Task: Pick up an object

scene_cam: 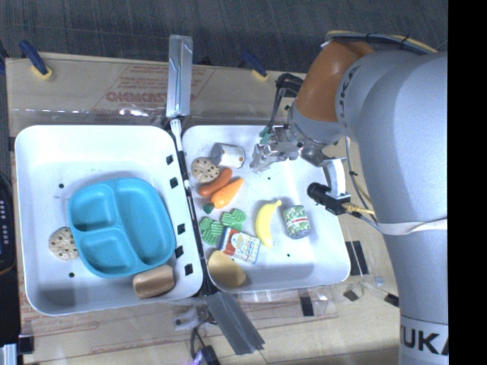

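Observation:
My gripper (260,158) hangs over the back of the right bin (327,257), just right of a small grey and white can (228,156) lying on its side. Nothing shows in its grasp. Close to it on the left are a cookie (204,168) and two orange carrots (221,188). Further forward lie a yellow banana (265,221), a green-labelled can (297,221), a green toy vegetable (223,223), a small printed box (242,246) and a tan rounded piece (227,271).
The left bin (38,150) holds a blue divided plate (120,225), a cookie (63,242) and a brown bread roll (154,280). A ridge (183,196) splits the two bins. The arm's grey body (396,150) fills the right side.

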Motion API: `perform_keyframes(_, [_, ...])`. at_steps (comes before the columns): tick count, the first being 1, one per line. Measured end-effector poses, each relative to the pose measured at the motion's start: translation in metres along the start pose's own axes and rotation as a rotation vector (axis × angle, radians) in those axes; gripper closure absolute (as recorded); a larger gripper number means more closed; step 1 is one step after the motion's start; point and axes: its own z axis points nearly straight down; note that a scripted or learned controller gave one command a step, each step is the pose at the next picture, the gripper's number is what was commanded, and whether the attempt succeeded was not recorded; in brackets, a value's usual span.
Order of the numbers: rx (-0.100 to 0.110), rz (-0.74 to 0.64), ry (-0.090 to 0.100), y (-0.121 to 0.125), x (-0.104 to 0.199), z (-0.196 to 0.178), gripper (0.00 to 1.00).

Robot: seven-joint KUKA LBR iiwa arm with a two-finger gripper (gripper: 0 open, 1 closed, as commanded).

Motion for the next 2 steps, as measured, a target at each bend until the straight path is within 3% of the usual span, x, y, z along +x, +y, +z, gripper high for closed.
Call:
perform_keyframes(1, [0.003, -0.001, 0.001, -0.001, 0.000, 0.001, 0.00])
perform_keyframes(2, [0.008, 0.090, 0.002, -0.095, 0.006, 0.019, 0.00])
